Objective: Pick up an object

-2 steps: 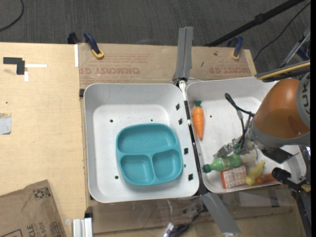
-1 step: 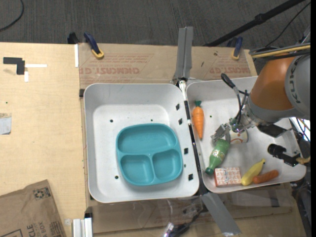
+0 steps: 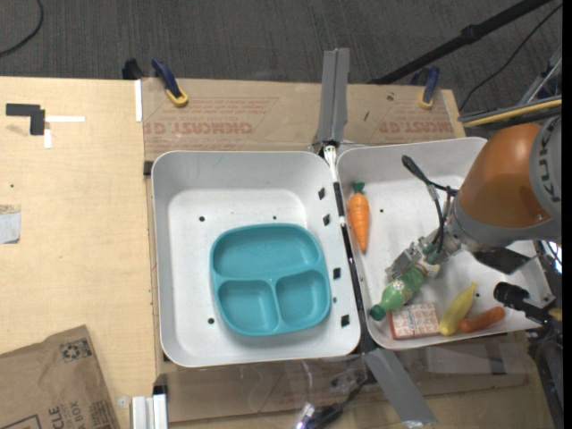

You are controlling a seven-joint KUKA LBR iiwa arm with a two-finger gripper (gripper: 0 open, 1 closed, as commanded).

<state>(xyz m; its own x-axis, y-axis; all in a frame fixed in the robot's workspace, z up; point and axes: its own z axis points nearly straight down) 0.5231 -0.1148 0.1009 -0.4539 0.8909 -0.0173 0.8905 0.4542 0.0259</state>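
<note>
The right bin [image 3: 393, 172] holds several toys. A carrot [image 3: 358, 220] lies by its left wall. A green bottle [image 3: 399, 290] lies slanted near the front, with a pink box [image 3: 414, 321] just below it. To the right of these lie a yellow banana-like piece [image 3: 459, 306] and a small orange piece [image 3: 483, 318]. My gripper [image 3: 418, 256] reaches down from the right and sits right at the upper end of the green bottle. The orange wrist band [image 3: 500, 181] hides the bin's right side.
The left bin [image 3: 179, 239] holds a teal divided plate [image 3: 270, 278]. A black utensil [image 3: 427, 184] lies at the back of the right bin. Cardboard lines the bench behind the bins, with clamps at the far edge.
</note>
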